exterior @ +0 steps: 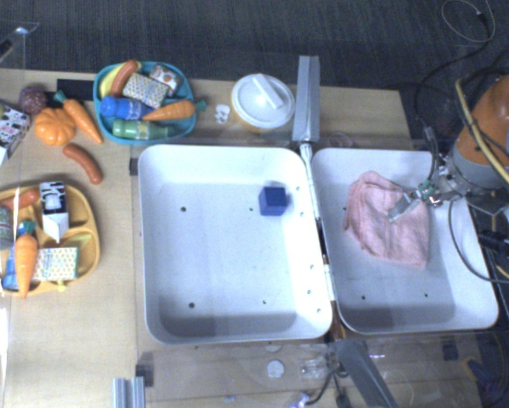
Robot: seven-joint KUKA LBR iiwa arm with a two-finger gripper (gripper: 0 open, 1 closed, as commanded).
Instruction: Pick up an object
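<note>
Pink cloth (388,221), crumpled in the right bin (458,313), right of frame centre, looks the likely thing to pick. Hand (410,202) low over its upper right edge, reaching in from the arm (492,134) at the frame's right. Cannot tell whether open or closed: too small and blurred. Touching the cloth or just above it, also unclear. Nothing plainly gripped.

Outward from there: bare white floor of the right bin around the cloth. Across the divider, left bin (229,313) with a small blue cube (274,200) toward its upper right, well apart from the hand. Above the bins, a round white lid (265,99) on the worktop (84,347). Upper left of frame, blue bowl (144,100) of toy food; beside it an orange toy pumpkin (53,126) and loose carrots. Lower left, yellow tray (40,240) with more toys.

Risks, judged from this:
- Pinching only a thin edge fold, so cloth slides out on lifting.
- Closing on bin floor beside the cloth, catching nothing.
- Cloth lifting partly, then dragging and snagging on the bin wall.
- Cables near the arm at far right catching during withdrawal.
</note>
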